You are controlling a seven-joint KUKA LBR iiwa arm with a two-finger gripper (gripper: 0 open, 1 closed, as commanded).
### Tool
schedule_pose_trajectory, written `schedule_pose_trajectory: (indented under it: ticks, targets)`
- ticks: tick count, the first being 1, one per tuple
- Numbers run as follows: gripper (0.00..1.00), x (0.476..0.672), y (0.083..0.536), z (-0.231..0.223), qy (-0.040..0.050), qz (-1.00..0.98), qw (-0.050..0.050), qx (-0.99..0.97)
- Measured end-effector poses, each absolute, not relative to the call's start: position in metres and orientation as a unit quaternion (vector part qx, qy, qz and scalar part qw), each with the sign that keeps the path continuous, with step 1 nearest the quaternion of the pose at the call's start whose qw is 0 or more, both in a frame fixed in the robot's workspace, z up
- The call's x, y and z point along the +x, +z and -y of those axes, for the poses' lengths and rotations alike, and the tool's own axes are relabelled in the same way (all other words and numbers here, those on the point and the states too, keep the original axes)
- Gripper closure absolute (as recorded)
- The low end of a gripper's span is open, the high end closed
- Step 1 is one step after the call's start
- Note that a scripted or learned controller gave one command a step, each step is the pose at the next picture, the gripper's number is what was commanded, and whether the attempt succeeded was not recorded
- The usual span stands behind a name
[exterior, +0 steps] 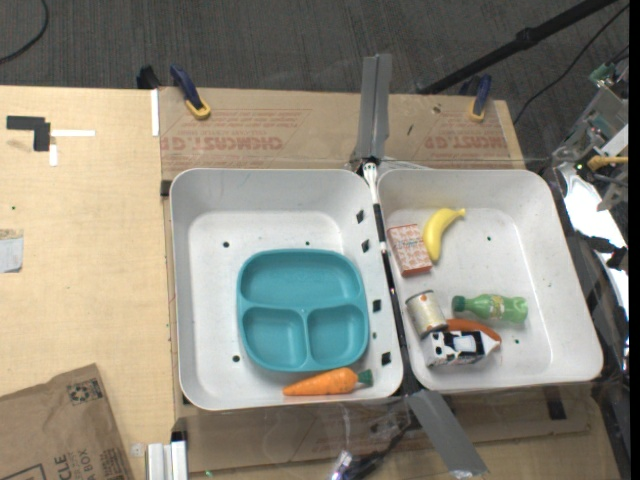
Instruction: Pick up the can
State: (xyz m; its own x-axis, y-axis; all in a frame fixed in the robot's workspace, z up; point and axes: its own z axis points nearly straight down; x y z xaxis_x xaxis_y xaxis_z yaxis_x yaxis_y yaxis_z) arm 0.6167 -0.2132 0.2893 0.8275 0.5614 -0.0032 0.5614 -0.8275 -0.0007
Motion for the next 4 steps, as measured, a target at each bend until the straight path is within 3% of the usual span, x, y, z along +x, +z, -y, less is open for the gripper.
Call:
schedule_pose_trajectory:
  ticks: [1,2,3,4]
  targets:
    - [0.00,0.583,0.092,0.189,-0.0007,-0.380,0.000,0.925]
    - [0.00,0.566,0.200,0.208,-0.0016,-0.350,0.000,0.937]
    - [0.00,0.498,0.091,0.148,-0.0012,-0.406,-0.001,0.914]
    - [1.00,0.497,0.099,0.149,-0.0029,-0.404,-0.002,0.915]
